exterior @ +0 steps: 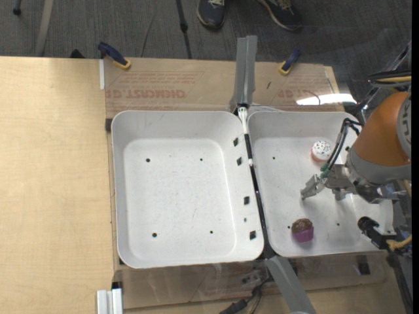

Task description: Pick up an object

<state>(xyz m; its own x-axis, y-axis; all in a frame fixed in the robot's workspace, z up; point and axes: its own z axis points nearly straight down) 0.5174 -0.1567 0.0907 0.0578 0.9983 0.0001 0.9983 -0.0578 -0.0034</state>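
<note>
Two small things lie in the right bin (281, 241): a white dotted ball (321, 150) at 1 o'clock, a purple cupcake (302, 229) at 6. Between them hover the jaws (313, 188), slightly parted, holding nothing.

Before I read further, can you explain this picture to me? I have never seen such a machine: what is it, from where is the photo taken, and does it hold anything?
It is a robot arm, grey with an orange band, reaching in from the right. One fixed camera looks down at a slant on a bench with two shallow white bins. The left bin sits beside the right bin. In the right bin lie a white ball with dots and a purple object. The gripper hangs over the right bin, between the two things, and holds nothing that I can see.
</note>
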